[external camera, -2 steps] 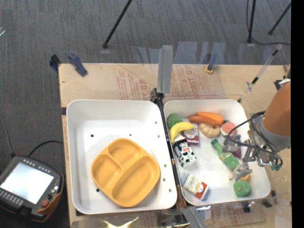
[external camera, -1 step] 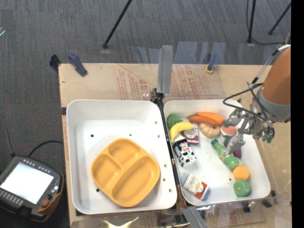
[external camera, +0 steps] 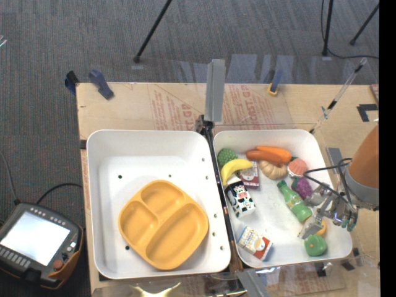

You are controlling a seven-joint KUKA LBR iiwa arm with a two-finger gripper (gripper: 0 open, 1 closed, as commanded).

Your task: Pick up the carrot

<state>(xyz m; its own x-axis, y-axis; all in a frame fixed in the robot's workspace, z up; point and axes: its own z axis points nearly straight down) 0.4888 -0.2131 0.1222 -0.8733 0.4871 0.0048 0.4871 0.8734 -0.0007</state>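
The carrot [external camera: 272, 153] is orange and lies on its side at the back of the right bin [external camera: 272, 133], touching a tan bread roll [external camera: 273, 169] in front of it. My gripper [external camera: 323, 223] hangs low over the bin's front right corner, well to the right of and nearer than the carrot. It looks open, with nothing between its fingers. A small orange item [external camera: 320, 230] lies just beneath it.
The right bin also holds a banana [external camera: 235, 167], broccoli [external camera: 226, 156], cow-print carton [external camera: 241, 200], green bottle [external camera: 294, 202], purple grapes [external camera: 303, 187], juice box [external camera: 255, 242] and green fruit [external camera: 315, 245]. A yellow divided plate [external camera: 164, 224] sits in the left bin [external camera: 108, 166].
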